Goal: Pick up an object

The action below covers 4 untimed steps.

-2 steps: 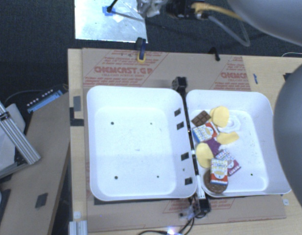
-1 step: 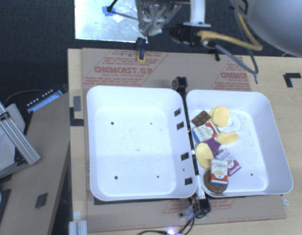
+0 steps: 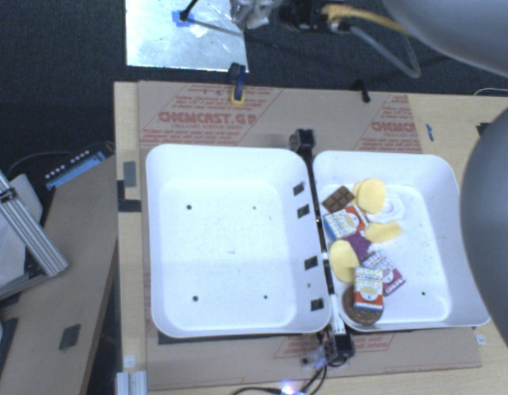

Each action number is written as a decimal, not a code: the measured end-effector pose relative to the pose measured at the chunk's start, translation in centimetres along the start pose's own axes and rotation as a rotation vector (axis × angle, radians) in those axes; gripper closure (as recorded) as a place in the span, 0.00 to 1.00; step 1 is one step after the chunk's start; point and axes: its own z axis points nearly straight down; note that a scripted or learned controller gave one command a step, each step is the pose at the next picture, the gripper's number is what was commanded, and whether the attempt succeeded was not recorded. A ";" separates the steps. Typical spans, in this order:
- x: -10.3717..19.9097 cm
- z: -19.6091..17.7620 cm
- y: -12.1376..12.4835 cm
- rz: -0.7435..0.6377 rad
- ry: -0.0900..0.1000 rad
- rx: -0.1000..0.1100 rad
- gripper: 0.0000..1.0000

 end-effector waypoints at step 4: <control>-0.1 0.0 0.2 0.001 0.000 -0.003 1.00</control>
